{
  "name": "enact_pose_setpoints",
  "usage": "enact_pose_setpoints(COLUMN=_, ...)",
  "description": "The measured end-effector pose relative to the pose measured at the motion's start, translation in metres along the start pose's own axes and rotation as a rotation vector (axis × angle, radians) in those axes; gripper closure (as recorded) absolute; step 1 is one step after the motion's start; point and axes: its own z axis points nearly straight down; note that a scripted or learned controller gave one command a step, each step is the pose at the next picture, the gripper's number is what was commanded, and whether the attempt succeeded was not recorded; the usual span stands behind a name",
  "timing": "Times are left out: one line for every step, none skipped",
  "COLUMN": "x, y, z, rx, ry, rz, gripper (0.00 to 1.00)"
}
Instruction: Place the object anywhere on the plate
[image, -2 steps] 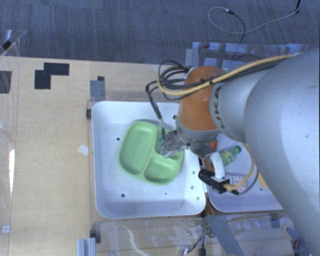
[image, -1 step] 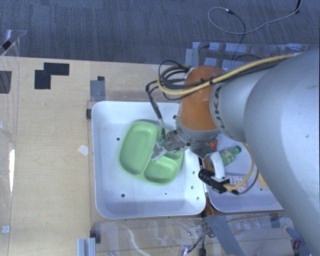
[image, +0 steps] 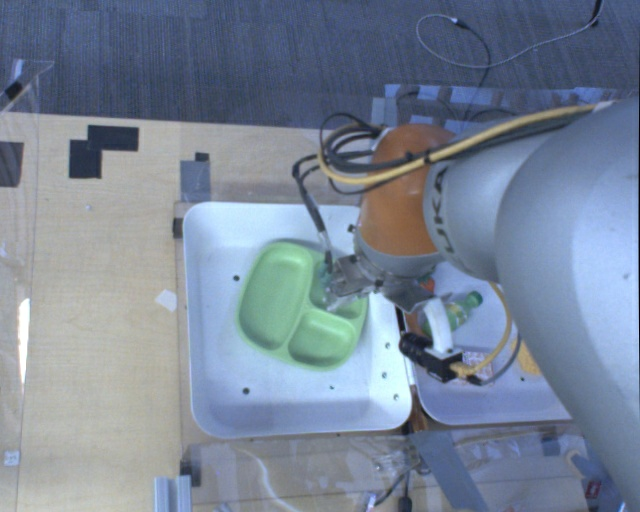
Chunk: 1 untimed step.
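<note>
A light green plate (image: 290, 305) with two compartments lies in the left white bin (image: 215, 400). My gripper (image: 338, 285) hangs over the plate's right rim, under the orange wrist band (image: 400, 215). The arm's bulk hides what sits beneath the gripper. A small green and white object (image: 457, 308) lies in the right bin (image: 500, 405), partly covered by the arm.
The large grey arm (image: 560, 260) covers most of the right bin. A yellow cable (image: 500, 355) and a black connector (image: 425, 355) hang over that bin's left side. Black tape marks (image: 100, 148) sit on the wooden bench at the far left.
</note>
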Motion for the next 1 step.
enact_pose_setpoints(x=-0.0001, y=0.0, z=0.0, rx=0.0, ry=0.0, rz=0.0, gripper=0.0)
